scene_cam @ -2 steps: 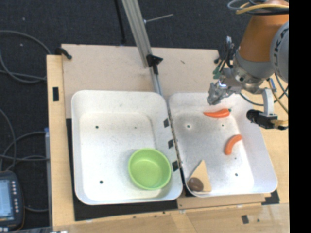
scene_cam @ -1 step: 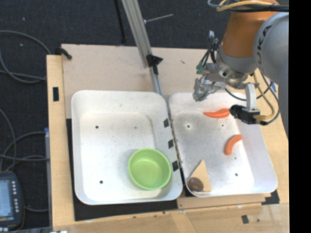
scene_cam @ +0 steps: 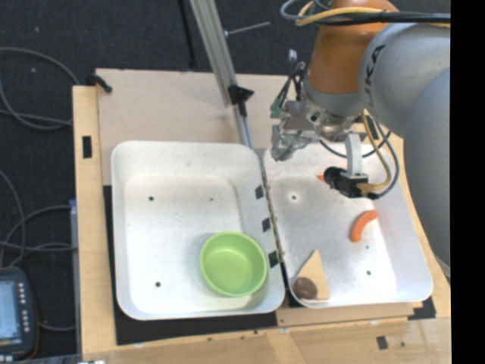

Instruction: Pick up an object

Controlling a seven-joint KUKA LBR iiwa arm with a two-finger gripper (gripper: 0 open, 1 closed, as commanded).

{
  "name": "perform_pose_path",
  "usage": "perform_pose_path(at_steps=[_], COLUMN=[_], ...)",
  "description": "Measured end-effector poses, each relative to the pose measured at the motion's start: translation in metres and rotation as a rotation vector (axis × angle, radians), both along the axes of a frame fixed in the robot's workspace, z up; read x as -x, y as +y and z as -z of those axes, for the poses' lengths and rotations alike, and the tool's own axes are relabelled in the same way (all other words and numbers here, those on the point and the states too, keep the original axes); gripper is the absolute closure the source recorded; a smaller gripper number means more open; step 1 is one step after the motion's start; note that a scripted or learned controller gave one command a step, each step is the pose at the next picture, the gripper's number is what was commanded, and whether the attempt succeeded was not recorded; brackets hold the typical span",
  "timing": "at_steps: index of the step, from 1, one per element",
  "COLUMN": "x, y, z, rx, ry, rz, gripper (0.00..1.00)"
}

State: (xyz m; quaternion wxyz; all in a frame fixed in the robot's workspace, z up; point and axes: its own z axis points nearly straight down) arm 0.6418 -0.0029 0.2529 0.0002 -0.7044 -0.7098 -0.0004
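A: Camera view, from above and at a slant: a pale counter (scene_cam: 167, 105) carries two shallow white bins side by side. What is in them?

B: The left bin (scene_cam: 151, 180) holds a lime-green bowl (scene_cam: 233, 263), upright, in its lower right part near the wall shared with the other bin. The right bin (scene_cam: 394, 271) holds three small things: an orange curved piece (scene_cam: 363, 225) at centre right, a tan wedge (scene_cam: 314, 274) along the lower edge, and a dark brown rounded object (scene_cam: 305, 287) touching the wedge's lower left side.

A: And the arm?

B: It enters from the upper right of the frame, grey with an orange band. Its end effector (scene_cam: 284, 146) hangs over the upper left corner of the right bin, well apart from all three objects. Whether it is released or clenched, I cannot tell; nothing is seen in its grasp.

A: Anything else?

B: A metal rail (scene_cam: 216, 48) runs diagonally from the top of the frame down to the bins' shared wall.
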Motion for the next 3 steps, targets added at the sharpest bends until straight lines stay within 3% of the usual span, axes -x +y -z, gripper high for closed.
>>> perform_pose_path(at_steps=[2,3], x=[-0.003,-0.003], y=[0.092,0.089], z=[0.009,0.009], rx=[0.0,0.002], ry=[-0.001,-0.001], rz=[0.001,0.004], gripper=[1.0,0.0])
